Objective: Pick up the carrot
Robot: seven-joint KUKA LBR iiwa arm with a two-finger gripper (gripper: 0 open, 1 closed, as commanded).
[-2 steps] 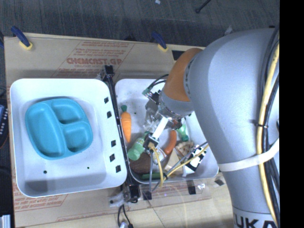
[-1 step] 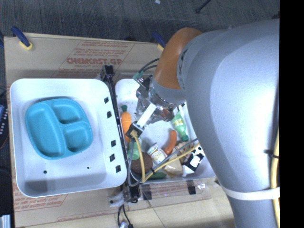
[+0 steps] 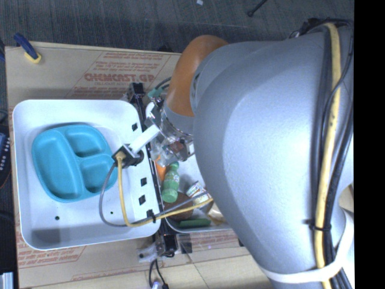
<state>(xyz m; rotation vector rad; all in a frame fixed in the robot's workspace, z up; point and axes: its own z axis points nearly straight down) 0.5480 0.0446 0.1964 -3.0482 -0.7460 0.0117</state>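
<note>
Carrot (image 3: 160, 171), an orange sliver beside the green bottle (image 3: 171, 184), is awaiting grasp; gripper (image 3: 169, 144) is hovering above it, grip state untellable, needing descent.

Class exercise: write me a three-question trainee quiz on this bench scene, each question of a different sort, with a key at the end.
1. True or false: the blue tray lies in the left bin.
2. Which lies in the right bin beside the divider? A) green bottle B) red mug C) white sock
3. Fill in: the arm bears an ______ band above its wrist.

Key: 1 true; 2 A; 3 orange.
</note>
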